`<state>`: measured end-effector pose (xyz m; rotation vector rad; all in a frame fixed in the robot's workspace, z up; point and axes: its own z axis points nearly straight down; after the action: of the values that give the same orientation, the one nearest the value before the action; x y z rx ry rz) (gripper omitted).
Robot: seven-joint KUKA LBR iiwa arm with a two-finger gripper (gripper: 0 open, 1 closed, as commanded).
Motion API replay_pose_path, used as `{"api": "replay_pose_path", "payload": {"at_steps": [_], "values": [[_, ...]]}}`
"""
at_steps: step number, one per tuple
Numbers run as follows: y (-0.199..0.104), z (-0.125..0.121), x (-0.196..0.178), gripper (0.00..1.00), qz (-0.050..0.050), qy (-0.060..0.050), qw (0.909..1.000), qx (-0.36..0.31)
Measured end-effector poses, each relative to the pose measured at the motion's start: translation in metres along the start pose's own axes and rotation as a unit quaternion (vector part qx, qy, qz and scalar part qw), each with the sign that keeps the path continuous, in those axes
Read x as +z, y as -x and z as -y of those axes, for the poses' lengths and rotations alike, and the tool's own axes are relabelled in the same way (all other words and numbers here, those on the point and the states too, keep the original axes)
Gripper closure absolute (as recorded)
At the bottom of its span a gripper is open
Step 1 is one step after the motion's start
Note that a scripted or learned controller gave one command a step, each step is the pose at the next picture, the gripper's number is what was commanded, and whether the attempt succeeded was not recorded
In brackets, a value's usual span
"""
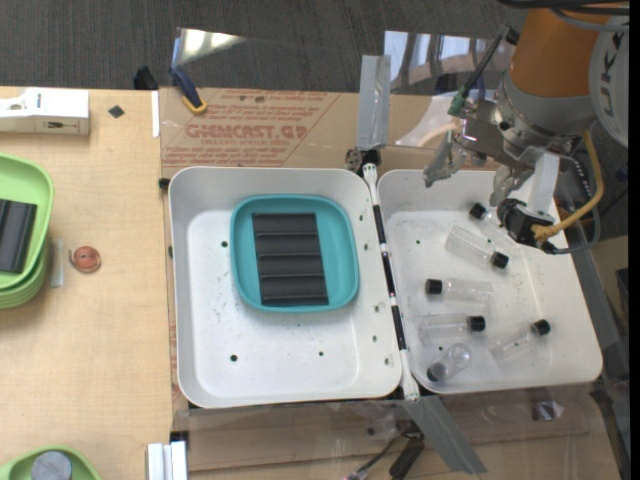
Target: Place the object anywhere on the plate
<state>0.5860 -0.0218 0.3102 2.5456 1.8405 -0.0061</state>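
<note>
Vials (pixel 478 247), clear with black caps, are lying scattered on the floor of the right bin (pixel 570 363), well apart from the plate. Going from the left: the wooden worktop (pixel 90 368) is carrying a green tray (pixel 30 183) at its edge. The left bin (pixel 195 348) is holding the teal plate (pixel 296 253), which is bearing a dark ribbed insert (pixel 291 258). Over the far edge of the right bin, the tool (pixel 470 168) is hanging with its fingers apart, gripping nothing, above the vials.
</note>
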Motion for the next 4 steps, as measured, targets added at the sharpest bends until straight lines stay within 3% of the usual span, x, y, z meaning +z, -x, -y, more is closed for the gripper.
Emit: {"api": "replay_pose_path", "payload": {"at_steps": [1, 2, 3, 4], "values": [[0.048, -0.022, -0.075, 0.0, 0.0, 0.0, 0.9995, 0.033], [0.12, -0.081, -0.129, 0.0, 0.0, -0.001, 0.9927, 0.121], [0.138, -0.103, -0.129, 0.0, 0.0, -0.001, 0.9852, 0.171], [0.167, -0.105, -0.129, 0.0, 0.0, -0.002, 0.9732, 0.23]]}}
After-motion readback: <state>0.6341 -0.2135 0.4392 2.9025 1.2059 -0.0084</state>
